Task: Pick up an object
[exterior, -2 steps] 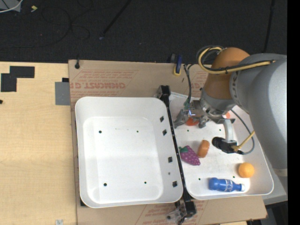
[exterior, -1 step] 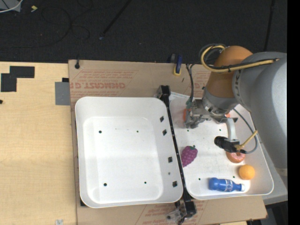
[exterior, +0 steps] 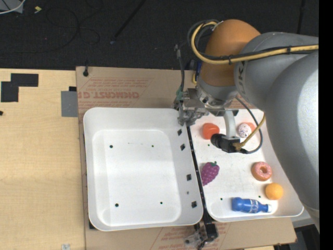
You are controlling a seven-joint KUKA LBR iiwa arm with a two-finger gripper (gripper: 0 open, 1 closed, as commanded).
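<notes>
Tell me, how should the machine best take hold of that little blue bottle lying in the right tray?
Probably from straight above, the pincer closing across the middle of the small blue plastic bottle. It lies flat on its side, lengthwise along the near rim of the right white bin, so its narrow width suits two fingers. The orange ball sits close behind.

Two white bins (exterior: 99, 139) side by side on brown cardboard (exterior: 130, 90); wooden bench (exterior: 36, 160) beneath.

The wooden bench (exterior: 36, 160) carries a cardboard sheet (exterior: 125, 90) with two white bins (exterior: 93, 165) side by side, toward its right edge.
</notes>
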